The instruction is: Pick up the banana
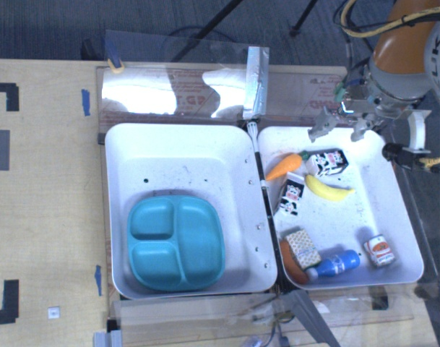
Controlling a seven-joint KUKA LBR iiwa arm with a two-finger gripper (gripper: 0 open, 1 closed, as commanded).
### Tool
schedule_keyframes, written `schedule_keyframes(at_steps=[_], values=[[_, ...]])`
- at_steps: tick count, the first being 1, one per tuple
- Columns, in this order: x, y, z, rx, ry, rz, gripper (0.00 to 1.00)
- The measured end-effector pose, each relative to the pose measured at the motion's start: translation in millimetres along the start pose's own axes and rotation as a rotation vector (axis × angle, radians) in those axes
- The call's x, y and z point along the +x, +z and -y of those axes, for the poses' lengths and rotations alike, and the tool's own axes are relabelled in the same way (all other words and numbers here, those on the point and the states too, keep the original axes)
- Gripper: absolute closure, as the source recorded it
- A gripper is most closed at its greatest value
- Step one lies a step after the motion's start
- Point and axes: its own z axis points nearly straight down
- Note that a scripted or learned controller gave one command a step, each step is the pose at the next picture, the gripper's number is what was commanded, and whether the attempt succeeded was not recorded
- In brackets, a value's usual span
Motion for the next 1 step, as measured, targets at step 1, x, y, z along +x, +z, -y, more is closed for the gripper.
schedule_keyframes(at_steps=[1], values=[[-54.2,95.8,61.7,-0.002,-0.175,0.001,0.0]])
